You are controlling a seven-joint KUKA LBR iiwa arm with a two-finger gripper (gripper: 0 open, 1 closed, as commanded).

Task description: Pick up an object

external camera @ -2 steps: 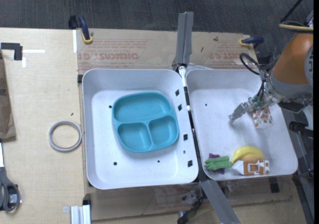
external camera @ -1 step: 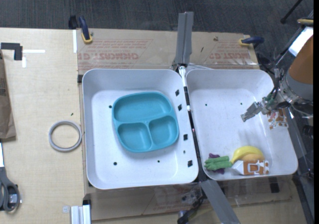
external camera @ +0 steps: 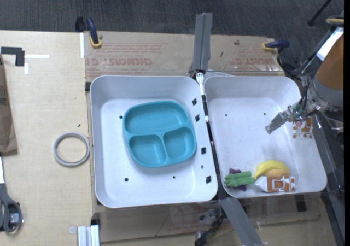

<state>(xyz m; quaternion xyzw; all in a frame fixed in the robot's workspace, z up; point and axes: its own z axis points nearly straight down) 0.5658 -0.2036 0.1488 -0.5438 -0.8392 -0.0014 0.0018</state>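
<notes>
**Visitor:** What's the gripper (external camera: 275, 124) doing up there by the wall of the right bin (external camera: 240, 89)?

**Technician:** Hanging over bare floor on the arm's side of that bin. I can see nothing between its fingers, though from here I can't tell whether they're parted or pressed together; it's a grey blur. My guess is it's parked high so it can come down on something without knocking the pile.

**Visitor:** And the pile?

**Technician:** Below the gripper and toward the camera, along the near wall. A yellow banana (external camera: 270, 168) closest to it, an orange-and-white carton (external camera: 278, 183) touching the banana just beyond, and a green toy with a purple tip (external camera: 239, 178) off to the far side, away from the arm. Probably they slid into that corner, which makes any of them awkward to grab.

**Visitor:** The arm looks bent oddly.

**Technician:** It leans in from the right edge, orange band (external camera: 331, 70) up high, wrist (external camera: 309, 105) angled down and across so the gripper points toward the bin's middle.

**Visitor:** And the other side?

**Technician:** Well away from the gripper, past the divider, a blue divided tray (external camera: 159, 133) sits in the left bin (external camera: 109, 185). Further still, a grey ring (external camera: 71, 148) lies on the bench.
</notes>
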